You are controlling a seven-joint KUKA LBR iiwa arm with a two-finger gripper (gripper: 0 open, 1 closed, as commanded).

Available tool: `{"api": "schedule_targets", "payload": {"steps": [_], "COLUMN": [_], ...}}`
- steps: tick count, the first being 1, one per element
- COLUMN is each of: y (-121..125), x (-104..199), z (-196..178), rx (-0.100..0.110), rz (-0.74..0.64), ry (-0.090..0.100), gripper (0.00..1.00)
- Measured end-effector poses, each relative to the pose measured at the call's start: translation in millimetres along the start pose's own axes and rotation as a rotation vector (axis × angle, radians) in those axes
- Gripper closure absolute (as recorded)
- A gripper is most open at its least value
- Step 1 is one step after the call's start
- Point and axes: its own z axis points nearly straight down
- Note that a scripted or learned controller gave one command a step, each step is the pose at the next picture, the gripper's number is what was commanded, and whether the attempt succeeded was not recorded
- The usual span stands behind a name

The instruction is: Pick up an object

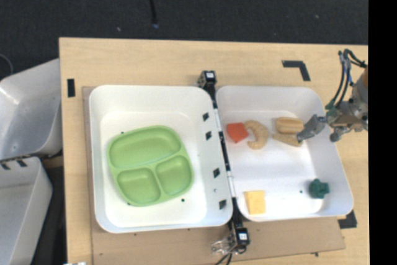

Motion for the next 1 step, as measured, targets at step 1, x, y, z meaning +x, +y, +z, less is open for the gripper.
{"api": "schedule_targets", "payload": {"steps": [1], "y": [0.0], "x": [0.0], "z": [0.0], "rx": [0.000], "rz": [0.000], "ry": [0.000], "gripper": [0.00]}}
